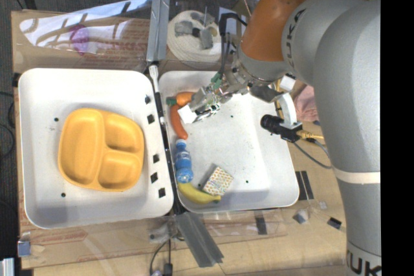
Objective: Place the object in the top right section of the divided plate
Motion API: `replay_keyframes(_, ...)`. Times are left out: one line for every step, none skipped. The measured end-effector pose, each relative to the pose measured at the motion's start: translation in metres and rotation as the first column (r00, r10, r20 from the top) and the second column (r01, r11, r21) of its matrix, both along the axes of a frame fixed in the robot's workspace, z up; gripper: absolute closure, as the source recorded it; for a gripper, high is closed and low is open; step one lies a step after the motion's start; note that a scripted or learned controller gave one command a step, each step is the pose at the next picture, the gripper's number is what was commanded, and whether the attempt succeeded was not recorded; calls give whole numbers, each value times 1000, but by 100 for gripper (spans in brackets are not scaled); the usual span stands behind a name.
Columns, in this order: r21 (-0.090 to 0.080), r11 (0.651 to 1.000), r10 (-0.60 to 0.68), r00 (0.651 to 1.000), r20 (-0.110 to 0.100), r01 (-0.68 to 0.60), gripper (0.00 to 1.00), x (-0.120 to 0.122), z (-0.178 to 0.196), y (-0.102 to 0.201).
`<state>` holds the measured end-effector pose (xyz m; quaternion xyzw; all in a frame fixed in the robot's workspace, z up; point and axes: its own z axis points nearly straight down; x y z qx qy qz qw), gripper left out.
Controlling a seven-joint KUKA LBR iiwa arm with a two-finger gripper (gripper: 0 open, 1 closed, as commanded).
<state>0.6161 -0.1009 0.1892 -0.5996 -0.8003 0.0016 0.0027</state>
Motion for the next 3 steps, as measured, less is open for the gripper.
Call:
replay_keyframes(1, 979, 202, 979, -1, -202, 100, -17, 0, 53)
replay_keyframes(1, 958, 288, 958, -1, -288, 100, -28, 0, 146)
replay_keyframes(1, 958, 288, 958, -1, -288, 0, -28, 0, 146)
